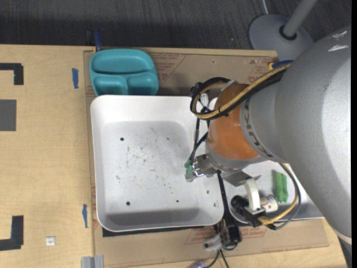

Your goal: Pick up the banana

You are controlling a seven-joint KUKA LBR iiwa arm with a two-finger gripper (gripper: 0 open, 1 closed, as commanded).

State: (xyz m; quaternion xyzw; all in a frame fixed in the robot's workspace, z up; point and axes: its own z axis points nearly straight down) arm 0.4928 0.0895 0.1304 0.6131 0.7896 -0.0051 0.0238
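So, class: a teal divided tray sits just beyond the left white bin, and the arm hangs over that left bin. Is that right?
Not quite. The teal divided tray does sit beyond the left white bin, but the camera view shows the arm over the right-hand bin, not the left one.

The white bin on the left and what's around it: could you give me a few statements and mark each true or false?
1. A teal tray sits beyond the white bin. True.
2. A banana lies in the left bin. False; I see only scuff marks and small dark spots there.
3. The arm has an orange band. True.
4. A green thing lies under the arm. True.
5. The bench is blue. False; it is tan.
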